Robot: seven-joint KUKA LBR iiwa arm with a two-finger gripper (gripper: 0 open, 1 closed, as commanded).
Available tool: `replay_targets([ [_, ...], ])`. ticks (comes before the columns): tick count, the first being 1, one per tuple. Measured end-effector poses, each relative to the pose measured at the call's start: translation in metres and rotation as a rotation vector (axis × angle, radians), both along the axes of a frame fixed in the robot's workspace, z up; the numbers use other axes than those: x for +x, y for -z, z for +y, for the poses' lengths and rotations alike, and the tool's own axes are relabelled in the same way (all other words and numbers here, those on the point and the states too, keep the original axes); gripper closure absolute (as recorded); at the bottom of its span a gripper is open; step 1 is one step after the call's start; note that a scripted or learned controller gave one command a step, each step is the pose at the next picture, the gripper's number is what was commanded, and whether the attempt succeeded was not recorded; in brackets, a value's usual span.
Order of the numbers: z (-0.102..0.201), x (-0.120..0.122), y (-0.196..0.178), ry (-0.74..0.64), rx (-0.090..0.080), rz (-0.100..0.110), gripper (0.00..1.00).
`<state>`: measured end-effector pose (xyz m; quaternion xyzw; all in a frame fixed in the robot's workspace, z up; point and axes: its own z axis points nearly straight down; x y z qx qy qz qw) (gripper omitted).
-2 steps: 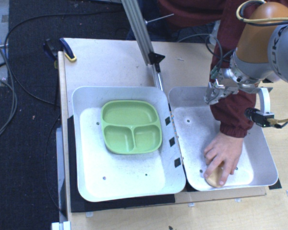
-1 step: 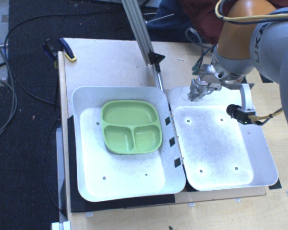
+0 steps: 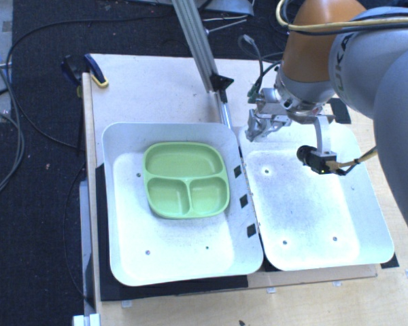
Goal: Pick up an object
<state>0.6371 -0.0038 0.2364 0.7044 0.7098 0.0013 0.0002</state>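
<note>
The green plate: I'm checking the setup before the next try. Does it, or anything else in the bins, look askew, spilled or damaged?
Nothing stands out. The green plate lies flat and whole in the left bin, turned slightly against the bin's edges, with nothing spilled. The gripper hangs over the top left corner of the right bin, apart from the plate.

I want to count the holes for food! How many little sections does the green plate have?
3. The green plate in the left bin has one long section across its far side, and two smaller ones side by side nearer the camera, one left and one right.
</note>
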Motion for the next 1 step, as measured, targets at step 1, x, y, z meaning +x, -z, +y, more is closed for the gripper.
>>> replay_targets([
  [1, 0.0614, -0.0114, -0.0045, -0.001, 0.001, 0.003, 1.00],
])
